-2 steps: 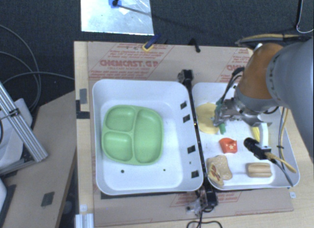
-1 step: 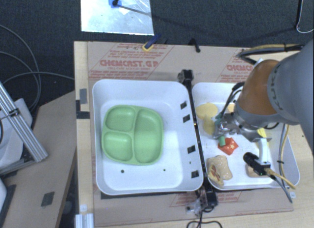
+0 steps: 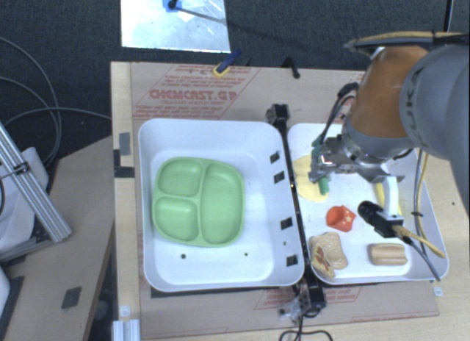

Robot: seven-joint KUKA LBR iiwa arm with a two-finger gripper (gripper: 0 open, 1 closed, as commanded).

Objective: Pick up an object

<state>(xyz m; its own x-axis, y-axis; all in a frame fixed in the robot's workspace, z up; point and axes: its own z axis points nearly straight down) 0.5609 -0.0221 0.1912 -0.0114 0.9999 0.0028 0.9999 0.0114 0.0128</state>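
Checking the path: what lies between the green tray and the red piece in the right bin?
In the camera view, the green tray and the red piece are separated by bare bin floor and the two bins' adjoining walls with black clips.

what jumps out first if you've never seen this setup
The bulky grey and orange arm dominates the upper right, hanging over the right bin with its gripper low above a pale yellow item. Next is the bright green divided plate, alone in the left bin. Smaller items dot the right bin: a red piece, a tan roll and a beige lump.
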